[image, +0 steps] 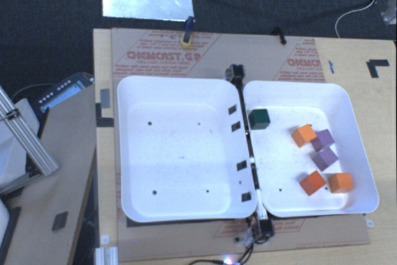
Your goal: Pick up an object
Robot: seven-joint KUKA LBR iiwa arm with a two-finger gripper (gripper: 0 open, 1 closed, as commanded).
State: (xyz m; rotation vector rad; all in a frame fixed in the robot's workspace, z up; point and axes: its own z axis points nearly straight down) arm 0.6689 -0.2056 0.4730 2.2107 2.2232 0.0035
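Reading "CHEMCAST GP" on board [162, 56] behind bins; green cube [258, 118] in right bin [356, 127].

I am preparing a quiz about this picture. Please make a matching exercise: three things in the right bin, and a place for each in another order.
Things:
1. green cube
2. upper purple cube
3. orange cube nearest the bin's right wall

Places:
A. right of the upper orange cube
B. alone, near the divider
C. in the bottom right of the right bin

Pairs: 1-B, 2-A, 3-C
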